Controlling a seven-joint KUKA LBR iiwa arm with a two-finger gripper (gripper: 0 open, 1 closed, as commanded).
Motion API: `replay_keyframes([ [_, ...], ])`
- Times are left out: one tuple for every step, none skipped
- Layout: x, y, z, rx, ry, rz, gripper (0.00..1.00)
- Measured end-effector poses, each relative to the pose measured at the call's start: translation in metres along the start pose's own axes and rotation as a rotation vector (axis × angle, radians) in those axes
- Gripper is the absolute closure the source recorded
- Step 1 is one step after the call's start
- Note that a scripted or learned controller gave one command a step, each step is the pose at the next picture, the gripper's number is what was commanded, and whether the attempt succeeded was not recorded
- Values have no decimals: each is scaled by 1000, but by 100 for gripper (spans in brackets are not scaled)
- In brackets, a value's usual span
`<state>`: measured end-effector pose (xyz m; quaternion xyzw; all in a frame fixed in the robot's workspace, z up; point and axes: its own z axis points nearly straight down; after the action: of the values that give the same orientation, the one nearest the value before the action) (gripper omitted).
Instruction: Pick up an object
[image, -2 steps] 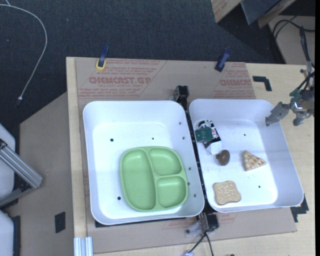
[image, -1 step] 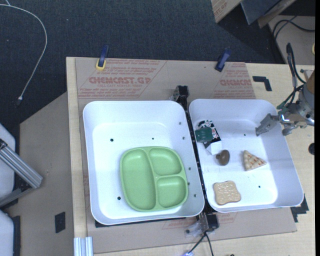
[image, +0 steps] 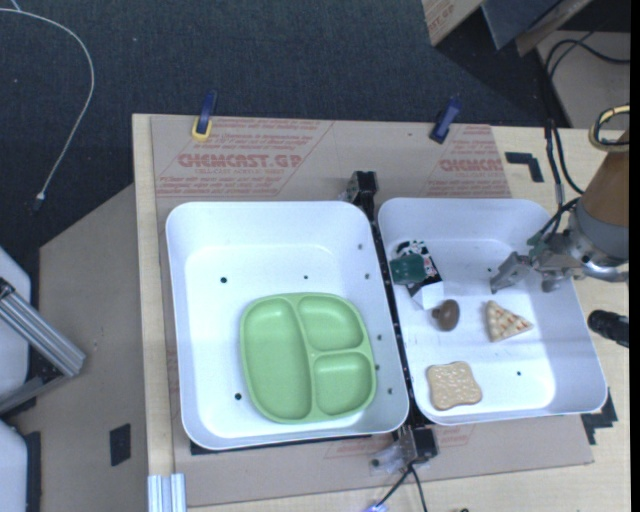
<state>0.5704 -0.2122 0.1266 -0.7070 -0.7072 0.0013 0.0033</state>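
Observation:
The right bin holds several small things. A pizza-slice toy lies near its middle right, a brown rounded lump to its left, and a tan square cracker near the front. A green, black and white item rests against the bin's left wall. My gripper hangs over the right bin's far right part, just above and behind the pizza slice. Its two fingers are spread apart with nothing between them.
The left bin holds a green divided plate. A black clamp sits between the bins at the back. Blue clips pin the cardboard sheet at its far edge.

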Motion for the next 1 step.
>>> replay_keyframes([
  [1, -1, 45, 0, -1, 0, 0],
])
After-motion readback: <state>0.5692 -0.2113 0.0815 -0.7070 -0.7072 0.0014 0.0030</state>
